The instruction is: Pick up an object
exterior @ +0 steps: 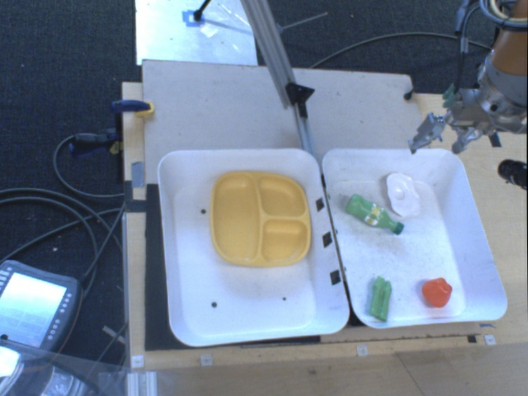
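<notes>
Four small things sit in the right bin (474,221) from where I'm watching in the camera view: a green bottle (374,214) lying on its side near the middle, a white piece (402,193) just beside it toward the back, a green block (380,298) near the front edge, and a red thing (437,292) in the front right corner. The left bin (177,246) just has the yellow divided tray (261,219).

The gripper (441,134) hangs over the back rim of the right bin, above everything, touching nothing. If I were calling it, I'd go for the red thing or the green block, since both sit well apart from their neighbours. The bottle and the white piece are close enough that the jaws could nudge one while closing on the other. For the bottle I'd line up across its short side and come straight down.

The jaws look spread fairly wide with nothing between them.
</notes>
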You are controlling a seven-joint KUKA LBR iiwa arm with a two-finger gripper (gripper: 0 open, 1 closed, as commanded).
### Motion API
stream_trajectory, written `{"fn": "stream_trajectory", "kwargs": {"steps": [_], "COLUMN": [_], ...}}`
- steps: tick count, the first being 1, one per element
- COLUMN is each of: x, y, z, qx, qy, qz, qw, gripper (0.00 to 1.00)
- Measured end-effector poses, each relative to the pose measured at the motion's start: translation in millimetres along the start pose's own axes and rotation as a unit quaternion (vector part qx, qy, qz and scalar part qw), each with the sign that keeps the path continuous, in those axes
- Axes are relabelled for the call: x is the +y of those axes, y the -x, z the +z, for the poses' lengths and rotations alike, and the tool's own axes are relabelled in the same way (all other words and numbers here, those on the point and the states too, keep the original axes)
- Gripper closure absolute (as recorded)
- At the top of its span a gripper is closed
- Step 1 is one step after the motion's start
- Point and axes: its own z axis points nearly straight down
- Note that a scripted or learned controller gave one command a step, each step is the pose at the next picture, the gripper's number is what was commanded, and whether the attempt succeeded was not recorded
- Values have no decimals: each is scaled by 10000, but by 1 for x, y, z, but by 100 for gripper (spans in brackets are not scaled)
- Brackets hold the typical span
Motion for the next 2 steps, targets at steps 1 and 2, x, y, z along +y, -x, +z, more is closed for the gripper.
{"fn": "stream_trajectory", "kwargs": {"steps": [1, 2], "x": [0, -4], "y": [0, 8], "z": [0, 46], "qx": [-2, -3], "qy": [-2, -19], "qz": [-2, 36], "qw": [10000, 10000], "gripper": [0, 0]}}
